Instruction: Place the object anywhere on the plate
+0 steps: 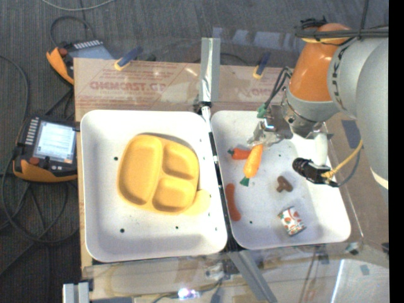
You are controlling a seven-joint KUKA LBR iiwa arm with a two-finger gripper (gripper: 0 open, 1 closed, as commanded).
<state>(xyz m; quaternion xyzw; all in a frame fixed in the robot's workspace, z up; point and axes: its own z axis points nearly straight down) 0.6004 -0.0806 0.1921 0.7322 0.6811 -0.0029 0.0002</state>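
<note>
Two white bins share the bench: left bin [95, 232] cradles the yellow plate [161, 172], while the gripper [268, 133] in the right bin [328, 229] seems clamped on the carrot [252, 161], apparently readying its transfer.

Robotics lab: teach pendant [47, 147], loose cables [38, 5], bins [95, 232] on bench.
</note>
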